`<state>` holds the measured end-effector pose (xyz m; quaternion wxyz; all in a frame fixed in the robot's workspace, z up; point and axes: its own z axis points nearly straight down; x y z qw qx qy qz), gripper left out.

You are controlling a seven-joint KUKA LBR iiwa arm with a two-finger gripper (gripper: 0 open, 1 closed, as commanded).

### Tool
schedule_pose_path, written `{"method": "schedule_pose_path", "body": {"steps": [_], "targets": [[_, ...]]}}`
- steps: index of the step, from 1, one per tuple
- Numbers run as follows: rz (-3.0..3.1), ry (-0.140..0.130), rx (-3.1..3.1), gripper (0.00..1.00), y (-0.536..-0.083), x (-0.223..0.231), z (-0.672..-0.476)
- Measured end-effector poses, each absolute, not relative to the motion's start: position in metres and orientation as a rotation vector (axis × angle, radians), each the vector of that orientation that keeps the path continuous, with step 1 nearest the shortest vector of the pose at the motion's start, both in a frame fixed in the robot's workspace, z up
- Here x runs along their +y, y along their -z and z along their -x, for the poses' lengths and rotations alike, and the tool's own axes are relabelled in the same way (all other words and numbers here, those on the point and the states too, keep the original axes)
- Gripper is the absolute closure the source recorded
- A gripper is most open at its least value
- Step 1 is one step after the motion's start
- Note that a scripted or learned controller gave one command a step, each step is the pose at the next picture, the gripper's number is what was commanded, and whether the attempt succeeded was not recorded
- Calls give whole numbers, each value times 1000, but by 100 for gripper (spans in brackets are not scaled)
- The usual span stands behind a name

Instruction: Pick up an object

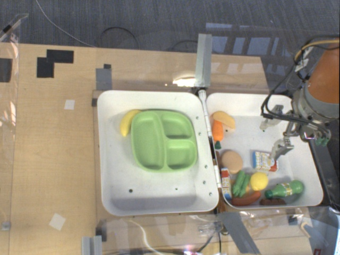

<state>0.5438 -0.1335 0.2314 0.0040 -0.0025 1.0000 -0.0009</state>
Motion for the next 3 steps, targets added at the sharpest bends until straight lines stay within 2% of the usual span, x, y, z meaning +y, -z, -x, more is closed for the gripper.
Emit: {"method": "schedule_pose_path", "body": {"steps": [1, 2, 3], "targets": [[199, -3, 3137, 0, -107, -152, -566], [63, 6, 3120, 0, -91, -149, -529], [74, 11, 3102, 100, -106, -148, -534]]}}
